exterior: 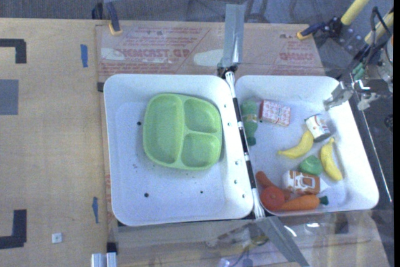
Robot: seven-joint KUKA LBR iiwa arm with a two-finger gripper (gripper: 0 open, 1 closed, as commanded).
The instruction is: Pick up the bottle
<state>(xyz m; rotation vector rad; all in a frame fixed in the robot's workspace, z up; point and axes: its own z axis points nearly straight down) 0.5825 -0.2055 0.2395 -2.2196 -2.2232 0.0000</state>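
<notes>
We see the arm reaching in from the right, its tool (342,95) poised over the far right corner of the right bin (294,83) on the table (50,134), and we cannot tell how far open it is or whether it touches anything. The bottle (250,120), green, lies against the near-left wall of that same bin beside the divider, well apart from the tool and to its left, with a pink-and-white packet (275,112) and a banana (298,146) between them. The left bin (125,197) carries a green sectioned plate (183,131).
</notes>
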